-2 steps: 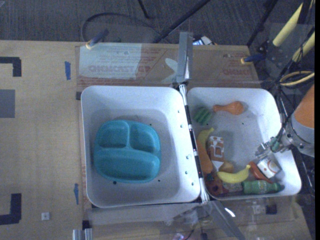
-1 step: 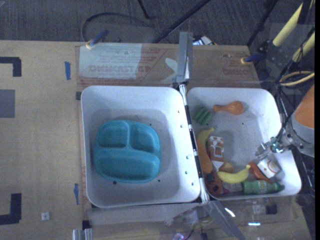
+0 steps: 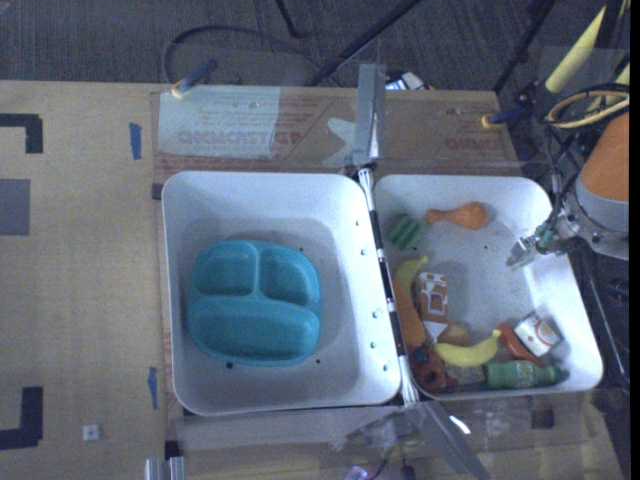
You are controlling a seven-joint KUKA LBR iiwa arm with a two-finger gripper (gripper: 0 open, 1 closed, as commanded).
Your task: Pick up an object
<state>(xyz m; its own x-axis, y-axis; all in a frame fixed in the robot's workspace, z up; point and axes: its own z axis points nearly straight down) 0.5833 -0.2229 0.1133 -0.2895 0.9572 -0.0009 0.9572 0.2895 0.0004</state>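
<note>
My gripper (image 3: pixel 533 244) hangs over the right side of the right bin (image 3: pixel 560 278), above bare bin floor, with nothing visibly held. The toys lie to its left and below it. An orange drumstick (image 3: pixel 458 214) and a green ridged piece (image 3: pixel 405 233) sit near the far left corner. A long orange-yellow piece (image 3: pixel 407 303) lies along the left wall beside a small white and orange carton (image 3: pixel 432 293). At the near edge lie a yellow banana (image 3: pixel 467 350), a green bottle (image 3: pixel 520 374) and a red and white can (image 3: pixel 532 336).
The left bin (image 3: pixel 200 208) holds a teal divided plate (image 3: pixel 255 303). A metal divider (image 3: pixel 367 118) runs between the bins. Cables and stands crowd the floor at the top right, behind the arm's orange band (image 3: pixel 612 163).
</note>
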